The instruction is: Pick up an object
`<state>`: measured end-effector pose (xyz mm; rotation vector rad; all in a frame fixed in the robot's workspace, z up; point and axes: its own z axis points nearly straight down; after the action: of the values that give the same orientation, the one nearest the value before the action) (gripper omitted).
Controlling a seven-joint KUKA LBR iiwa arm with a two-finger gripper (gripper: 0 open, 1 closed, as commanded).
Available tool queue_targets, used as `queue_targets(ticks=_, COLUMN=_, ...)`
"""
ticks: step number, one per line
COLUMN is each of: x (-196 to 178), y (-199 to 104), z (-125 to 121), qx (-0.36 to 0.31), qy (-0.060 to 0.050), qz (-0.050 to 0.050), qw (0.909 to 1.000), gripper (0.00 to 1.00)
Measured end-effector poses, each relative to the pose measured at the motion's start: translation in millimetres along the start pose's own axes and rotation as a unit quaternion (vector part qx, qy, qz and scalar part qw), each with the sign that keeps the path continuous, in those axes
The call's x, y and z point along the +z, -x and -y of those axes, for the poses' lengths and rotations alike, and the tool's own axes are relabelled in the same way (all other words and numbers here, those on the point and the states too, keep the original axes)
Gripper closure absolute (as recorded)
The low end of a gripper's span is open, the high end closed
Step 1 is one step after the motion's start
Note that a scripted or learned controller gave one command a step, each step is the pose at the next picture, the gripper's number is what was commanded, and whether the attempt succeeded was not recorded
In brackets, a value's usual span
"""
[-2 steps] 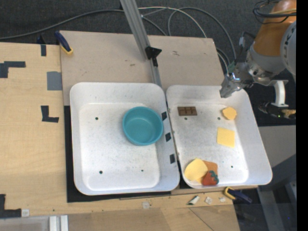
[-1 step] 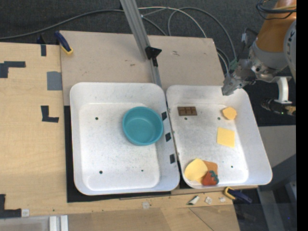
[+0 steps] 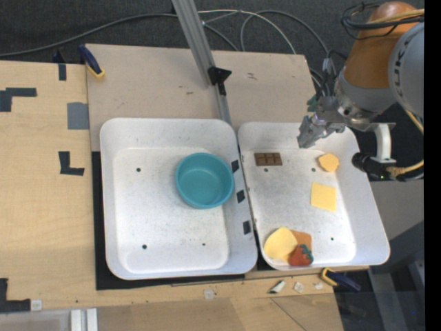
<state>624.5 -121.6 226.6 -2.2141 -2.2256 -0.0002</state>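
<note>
My gripper (image 3: 308, 136) hangs over the back of the right bin (image 3: 358, 216), coming down from the grey arm with its orange band at the upper right. Nothing shows between its fingers. A small orange-yellow chunk (image 3: 329, 162) lies just to the gripper's right and nearer the front. A brown chocolate bar (image 3: 268, 159) rests to its left near the bin's back left. A flat yellow cheese slice (image 3: 324, 196) lies mid-bin. At the front sit a round yellow piece (image 3: 279, 243), an orange piece (image 3: 302, 240) and a red strawberry-like item (image 3: 300, 256).
The left bin (image 3: 131, 240) holds a teal bowl (image 3: 204, 180). A grey slanted pole (image 3: 200, 40) rises from between the bins at the back. Cables trail across the dark floor behind the bench. A black-and-white fitting (image 3: 375, 154) hangs on the arm beside the right bin's edge.
</note>
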Motion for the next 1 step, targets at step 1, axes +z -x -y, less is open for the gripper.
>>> queue_targets(ticks=1, x=-1.3, y=-59.2, z=24.7, qx=-0.001, qy=-0.001, qz=0.000, qw=1.0000, gripper=1.00)
